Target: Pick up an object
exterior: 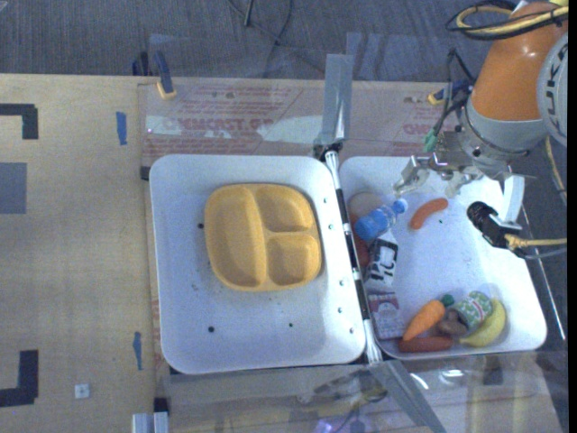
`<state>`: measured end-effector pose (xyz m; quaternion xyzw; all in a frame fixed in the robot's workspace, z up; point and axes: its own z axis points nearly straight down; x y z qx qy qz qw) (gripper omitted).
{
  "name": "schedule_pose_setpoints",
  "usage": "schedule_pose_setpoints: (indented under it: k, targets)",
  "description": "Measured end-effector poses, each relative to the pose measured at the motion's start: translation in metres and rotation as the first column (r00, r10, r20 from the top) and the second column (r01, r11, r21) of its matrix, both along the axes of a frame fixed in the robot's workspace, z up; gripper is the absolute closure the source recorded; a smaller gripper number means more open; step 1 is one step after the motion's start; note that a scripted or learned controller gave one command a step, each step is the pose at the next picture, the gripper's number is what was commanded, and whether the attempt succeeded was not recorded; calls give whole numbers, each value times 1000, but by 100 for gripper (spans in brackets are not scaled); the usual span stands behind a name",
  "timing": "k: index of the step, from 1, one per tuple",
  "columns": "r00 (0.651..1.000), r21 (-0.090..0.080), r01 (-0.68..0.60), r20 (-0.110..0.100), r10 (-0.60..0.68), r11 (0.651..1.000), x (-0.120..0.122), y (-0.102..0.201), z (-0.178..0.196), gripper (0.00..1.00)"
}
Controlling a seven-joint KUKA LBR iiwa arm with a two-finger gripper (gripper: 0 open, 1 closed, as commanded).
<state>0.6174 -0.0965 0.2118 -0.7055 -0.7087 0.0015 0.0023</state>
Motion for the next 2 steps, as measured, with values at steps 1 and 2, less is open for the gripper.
schedule_pose_setpoints:
  k: [1,2]
  targets:
    - [1000,0,20,1,-20,1000,-2,-53,-89,0]
    - [999,0,34,10,-34,999,-9,-87,-124,0]
